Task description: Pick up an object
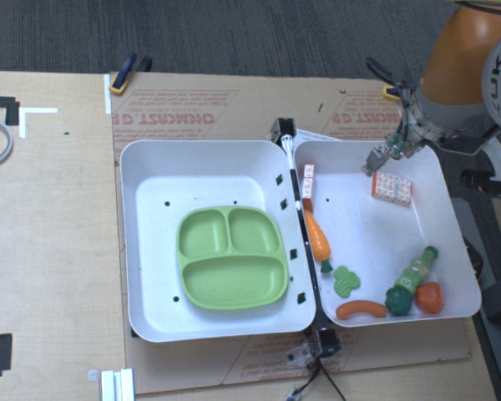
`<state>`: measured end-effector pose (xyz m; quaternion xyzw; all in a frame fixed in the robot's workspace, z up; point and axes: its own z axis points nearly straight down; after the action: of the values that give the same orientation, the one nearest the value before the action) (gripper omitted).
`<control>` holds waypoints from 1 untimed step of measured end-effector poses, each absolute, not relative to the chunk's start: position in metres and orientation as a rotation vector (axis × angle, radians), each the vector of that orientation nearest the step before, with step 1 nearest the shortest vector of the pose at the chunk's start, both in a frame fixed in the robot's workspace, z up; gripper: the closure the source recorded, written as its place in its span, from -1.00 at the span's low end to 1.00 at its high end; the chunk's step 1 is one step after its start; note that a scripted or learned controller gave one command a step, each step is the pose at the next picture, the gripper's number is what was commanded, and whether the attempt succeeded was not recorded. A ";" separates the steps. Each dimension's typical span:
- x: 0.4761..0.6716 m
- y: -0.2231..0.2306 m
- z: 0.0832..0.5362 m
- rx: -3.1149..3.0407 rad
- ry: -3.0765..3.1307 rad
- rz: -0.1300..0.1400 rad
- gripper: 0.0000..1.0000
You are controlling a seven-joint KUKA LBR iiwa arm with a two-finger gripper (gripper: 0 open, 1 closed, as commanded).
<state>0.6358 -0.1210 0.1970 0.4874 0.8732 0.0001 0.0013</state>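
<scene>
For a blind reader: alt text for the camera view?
A grey arm's gripper hovers above a small pink box in the right bin, which also holds a carrot and other toy food. The left bin holds a green divided plate.

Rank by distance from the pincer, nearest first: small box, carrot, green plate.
From the pincer, in the camera view:
1. Small box, right bin, just below the pincer.
2. Carrot, right bin, along its left wall.
3. Green plate, left bin, middle.
</scene>
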 end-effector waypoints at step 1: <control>0.636 -0.121 0.197 1.530 2.741 0.000 -1.00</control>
<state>0.6357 -0.1211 0.1970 0.4875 0.8731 0.0001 0.0013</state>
